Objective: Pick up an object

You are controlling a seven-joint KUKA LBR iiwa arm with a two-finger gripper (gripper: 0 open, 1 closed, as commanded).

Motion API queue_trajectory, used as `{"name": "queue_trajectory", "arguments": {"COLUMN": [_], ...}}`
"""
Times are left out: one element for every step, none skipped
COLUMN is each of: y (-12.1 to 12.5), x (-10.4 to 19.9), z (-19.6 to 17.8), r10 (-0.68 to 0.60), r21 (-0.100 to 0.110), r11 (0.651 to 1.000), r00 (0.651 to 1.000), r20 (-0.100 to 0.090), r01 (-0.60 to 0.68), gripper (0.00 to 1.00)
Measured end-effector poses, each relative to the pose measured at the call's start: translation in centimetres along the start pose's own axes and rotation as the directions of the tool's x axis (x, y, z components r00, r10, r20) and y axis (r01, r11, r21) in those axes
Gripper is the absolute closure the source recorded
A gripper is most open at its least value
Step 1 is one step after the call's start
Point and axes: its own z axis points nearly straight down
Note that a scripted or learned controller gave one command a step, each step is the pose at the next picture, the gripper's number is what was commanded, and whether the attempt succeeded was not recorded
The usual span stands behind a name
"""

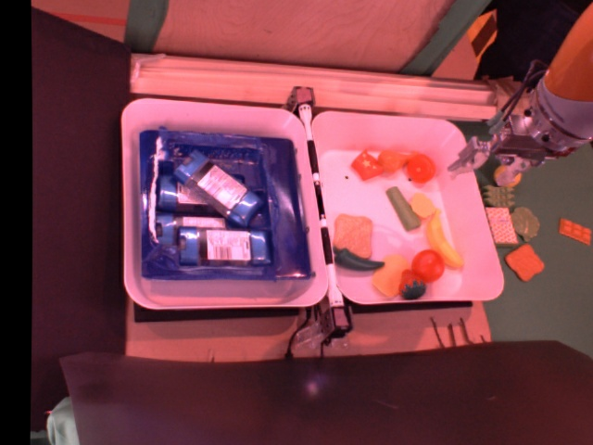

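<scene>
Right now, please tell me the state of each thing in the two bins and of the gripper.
Blue bottles with white labels: lying on their sides in the blue tray, left bin.
Yellow toy banana: lying flat, right bin.
Red toy tomato: resting, untouched.
Grey two-finger gripper: above the right bin's far right rim, holding nothing.

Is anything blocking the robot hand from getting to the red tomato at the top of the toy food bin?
Nothing visible does. The gripper hangs above the bin's right rim, and only bare white floor lies between it and the red tomato.
</scene>
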Motion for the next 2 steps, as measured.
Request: {"name": "queue_trajectory", "arguments": {"y": [0.0,-0.6], "x": [0.0,0.5], "z": [0.0,5.7], "r10": [0.000,0.000], "r21": [0.000,0.006], "r11": [1.000,1.000], "r00": [1.000,1.000], "r20": [0.000,-0.001], "r01": [0.000,0.000], "gripper": [0.00,0.00]}}
